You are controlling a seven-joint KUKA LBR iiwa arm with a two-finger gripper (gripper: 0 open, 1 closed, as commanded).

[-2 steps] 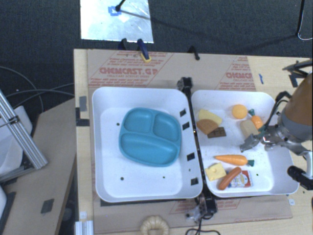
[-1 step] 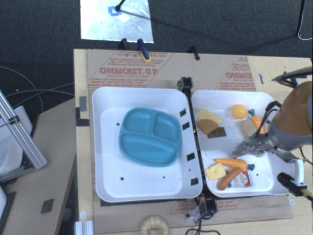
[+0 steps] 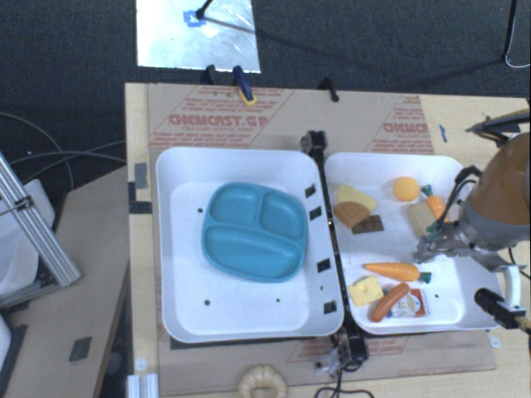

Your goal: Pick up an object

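Reaching in from the right of the camera view, the grey arm is hanging its gripper [image 3: 433, 247] low over the right bin [image 3: 448, 171], just beside a beige block [image 3: 420, 219] and above the tip of a carrot [image 3: 392, 270]; whether it is open or closed cannot be told. A sausage [image 3: 389, 301], a cheese wedge [image 3: 365, 290], an orange ball [image 3: 406, 189] and bread slices [image 3: 353, 206] are lying around it, while the left bin [image 3: 178, 222] is holding a blue divided plate [image 3: 254, 230].
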